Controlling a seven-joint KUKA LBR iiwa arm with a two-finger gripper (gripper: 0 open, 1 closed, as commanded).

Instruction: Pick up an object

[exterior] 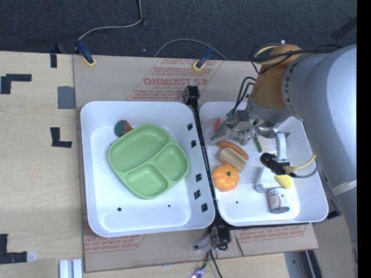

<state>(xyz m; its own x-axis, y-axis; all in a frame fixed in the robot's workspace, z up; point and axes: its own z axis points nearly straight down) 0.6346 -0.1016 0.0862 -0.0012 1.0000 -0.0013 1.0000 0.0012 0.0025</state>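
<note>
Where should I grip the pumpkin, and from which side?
Grip the pumpkin across its round body, coming straight down. It sits stem up, its near side is open, but the hot dog crowds its far side, so probably close left-to-right.

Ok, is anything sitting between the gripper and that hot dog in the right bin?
Nothing visible. The gripper hangs just above the hot dog in the right bin; the small pumpkin lies on the hot dog's far side, away from the gripper.

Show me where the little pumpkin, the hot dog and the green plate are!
pumpkin (226,178), camera view, on its orange body in the right bin.
hot dog (233,153), camera view, on the middle of the bun.
green plate (148,160), camera view, on the ridge between its compartments.
</note>
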